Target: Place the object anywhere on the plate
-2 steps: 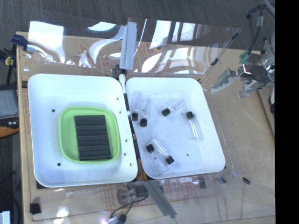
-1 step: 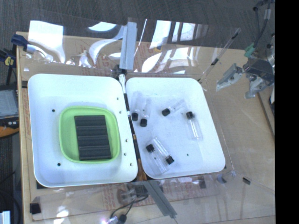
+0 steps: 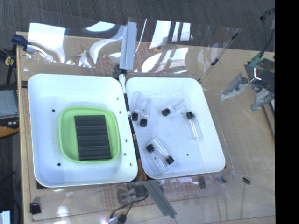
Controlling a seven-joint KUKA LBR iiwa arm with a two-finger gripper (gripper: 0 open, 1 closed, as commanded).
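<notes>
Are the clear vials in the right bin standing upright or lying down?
Lying down. Each clear vial rests on its side on the right bin floor, black caps pointing sideways in different directions.

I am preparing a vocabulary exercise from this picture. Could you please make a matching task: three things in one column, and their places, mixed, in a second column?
Things:
1. green plate
2. dark ridged block
3. clear vials with black caps

Places:
A. scattered in the right bin
B. on the plate
C. in the left bin

Pairs: 1-C, 2-B, 3-A
</notes>
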